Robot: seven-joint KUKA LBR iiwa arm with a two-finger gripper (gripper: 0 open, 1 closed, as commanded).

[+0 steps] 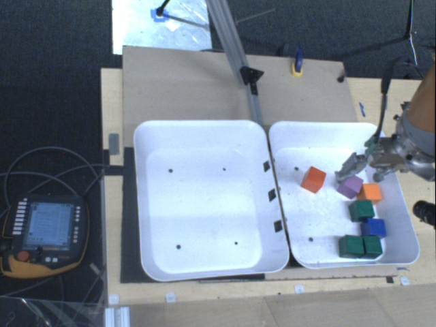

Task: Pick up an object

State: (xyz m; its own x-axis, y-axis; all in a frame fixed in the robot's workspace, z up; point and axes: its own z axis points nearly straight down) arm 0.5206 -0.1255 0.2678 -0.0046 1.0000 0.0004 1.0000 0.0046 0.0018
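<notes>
No readable text, label, brand, number or sign anywhere. Lit screen on the pendant [46, 228] at left of the bench: too small and blurred to read. Row of pale keys down its left side: unmarked as far as can be told. Blue mark on the shiny sheet [161, 13] at top: no letters made out. Blocks and bins: plain.

Just one camera here, mounted fixed above the bench [204, 87] and looking down at a slant, far enough back to take in both white bins. The gripper [362, 168] sits near the frame's right edge, so the right bin [293, 138] lies under it and the left bin [197, 129] is well off to its left.
</notes>
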